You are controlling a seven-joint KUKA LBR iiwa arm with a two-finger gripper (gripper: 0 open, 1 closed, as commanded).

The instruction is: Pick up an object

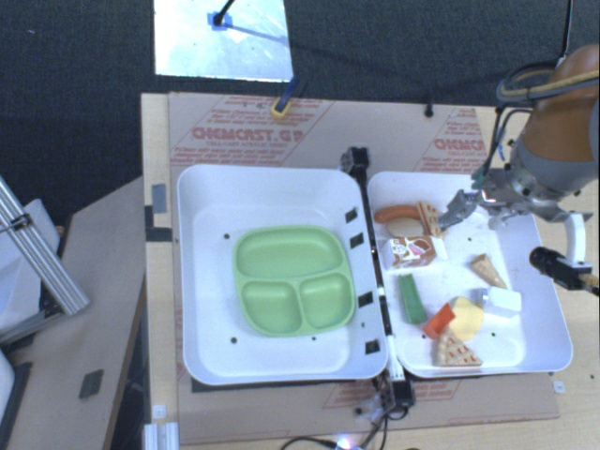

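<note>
My gripper (459, 208) hangs over the back part of the right bin (553, 345), just right of an orange sausage (401, 215) and a waffle piece (429, 218). Below them lies a small printed carton (413, 250). Further forward are a green stick (411, 298), a red-orange piece (439, 321), a yellow lemon-like item (468, 319) and a waffle wedge (457, 352). A tan wedge (487, 270) and a white block (504, 300) lie to the right. Nothing shows in the gripper's grasp.
The left bin (202, 251) holds a green divided plate (292, 279). A black clipped divider (367, 251) runs between the bins. The arm's orange band (562, 120) and a black part (559, 266) overhang the right bin's right side.
</note>
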